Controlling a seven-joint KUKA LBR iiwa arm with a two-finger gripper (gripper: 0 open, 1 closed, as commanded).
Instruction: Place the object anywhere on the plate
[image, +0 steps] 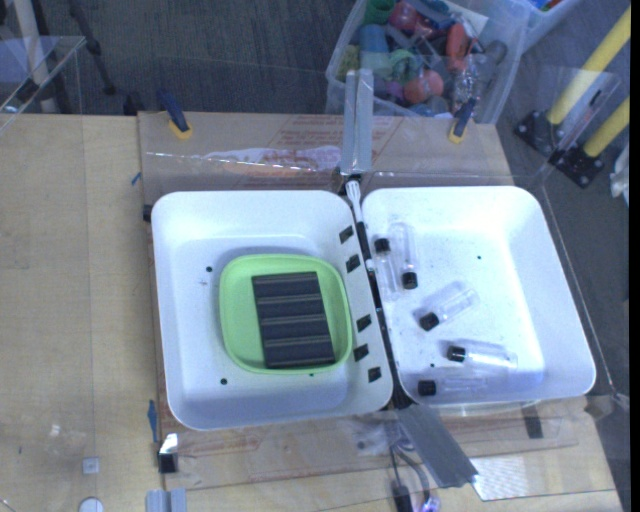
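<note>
A light green square plate (236, 322) lies in the left white bin (185, 230). A black ribbed rectangular object (292, 320) rests flat on the plate, roughly in its middle. In the right white bin (520, 240) lie several clear plastic vials with black caps: one pair (396, 255) near the bin's left wall, one vial (445, 305) in the middle, and one vial (478, 353) near the front, with another vial (455, 385) against the front wall.
A divider with black clips (362, 290) runs between the two bins. A clear box of colourful toys (425, 50) stands behind the bench. Grey tape (435, 448) lies in front of the bins.
</note>
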